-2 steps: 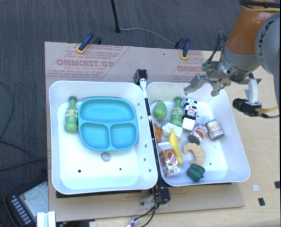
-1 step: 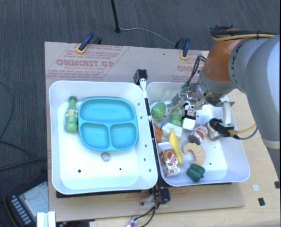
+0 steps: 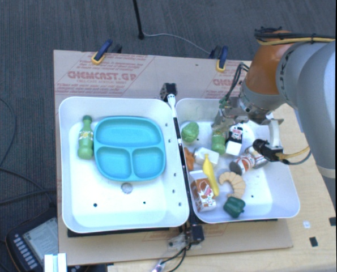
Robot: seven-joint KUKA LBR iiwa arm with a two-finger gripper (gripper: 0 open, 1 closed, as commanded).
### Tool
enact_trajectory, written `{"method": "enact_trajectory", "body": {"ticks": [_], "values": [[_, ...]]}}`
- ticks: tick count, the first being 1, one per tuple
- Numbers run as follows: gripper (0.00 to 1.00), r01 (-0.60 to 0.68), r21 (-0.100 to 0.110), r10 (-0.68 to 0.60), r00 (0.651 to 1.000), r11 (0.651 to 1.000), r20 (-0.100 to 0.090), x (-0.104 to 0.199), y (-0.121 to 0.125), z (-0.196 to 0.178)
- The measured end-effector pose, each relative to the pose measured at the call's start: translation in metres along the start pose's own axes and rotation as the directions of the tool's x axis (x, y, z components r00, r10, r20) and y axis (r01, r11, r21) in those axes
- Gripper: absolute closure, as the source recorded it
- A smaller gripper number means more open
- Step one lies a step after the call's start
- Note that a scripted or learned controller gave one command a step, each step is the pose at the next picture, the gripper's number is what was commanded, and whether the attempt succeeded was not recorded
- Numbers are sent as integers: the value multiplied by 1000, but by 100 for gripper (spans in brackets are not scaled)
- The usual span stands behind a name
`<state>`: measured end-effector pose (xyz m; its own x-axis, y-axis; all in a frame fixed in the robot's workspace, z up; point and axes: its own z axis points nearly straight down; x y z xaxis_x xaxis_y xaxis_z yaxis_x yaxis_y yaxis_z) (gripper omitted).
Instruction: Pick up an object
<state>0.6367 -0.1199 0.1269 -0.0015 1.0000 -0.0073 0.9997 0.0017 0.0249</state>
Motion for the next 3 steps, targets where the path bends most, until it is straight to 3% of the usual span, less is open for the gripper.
{"method": "enact_trajectory", "body": {"ticks": [2, 3], "values": [[100, 0, -1, 0, 1000, 1000, -1, 0, 1, -20], [0, 0, -1, 0, 1000, 1000, -1, 0, 1, -20]]}}
